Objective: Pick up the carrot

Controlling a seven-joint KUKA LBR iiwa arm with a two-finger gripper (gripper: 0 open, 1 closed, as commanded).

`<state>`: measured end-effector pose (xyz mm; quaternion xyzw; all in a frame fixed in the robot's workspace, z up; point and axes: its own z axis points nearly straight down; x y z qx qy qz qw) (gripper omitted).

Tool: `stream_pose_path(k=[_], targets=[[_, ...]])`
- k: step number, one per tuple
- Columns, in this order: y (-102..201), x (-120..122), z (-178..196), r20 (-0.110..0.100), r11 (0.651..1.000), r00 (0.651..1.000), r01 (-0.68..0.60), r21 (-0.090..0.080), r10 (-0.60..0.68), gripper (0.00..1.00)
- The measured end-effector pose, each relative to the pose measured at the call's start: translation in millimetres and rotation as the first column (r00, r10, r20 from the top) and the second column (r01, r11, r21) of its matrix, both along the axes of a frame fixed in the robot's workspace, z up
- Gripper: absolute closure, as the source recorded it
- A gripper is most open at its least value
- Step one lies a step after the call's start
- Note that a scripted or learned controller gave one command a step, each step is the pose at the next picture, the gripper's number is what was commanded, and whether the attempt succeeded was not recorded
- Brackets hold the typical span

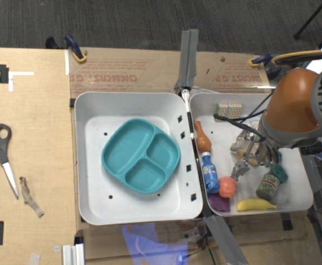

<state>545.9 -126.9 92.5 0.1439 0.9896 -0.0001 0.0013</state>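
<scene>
The carrot (pixel 203 141) is a short orange piece lying along the left wall of the right bin (pixel 299 203), near its upper half. My gripper (pixel 242 160) hangs over the middle of that bin, to the right of the carrot and a little nearer the front, with a clear gap between them. It sits just above and to the right of a red ball (pixel 227 186). Nothing shows held in it.
In the right bin, a blue bottle (pixel 209 171) lies just below the carrot. A purple piece (pixel 220 203), a banana (pixel 255 204), a green can (pixel 268 185) and a corn cob (pixel 230 110) lie nearby. The left bin (pixel 89 164) holds a teal divided plate (pixel 141 155). Scissors (pixel 3 153) lie on the bench.
</scene>
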Motion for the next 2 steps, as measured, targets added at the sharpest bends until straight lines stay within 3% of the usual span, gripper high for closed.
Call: stream_pose_path(k=[1, 2], targets=[[-39.7, 15.4, 1.1, 0.003, 0.852, 0.852, 0.523, 0.001, -0.523, 0.0], [-53.5, 53.0, 0.8, 0.001, 0.714, 0.714, 0.7, 0.001, -0.7, 0.0]])
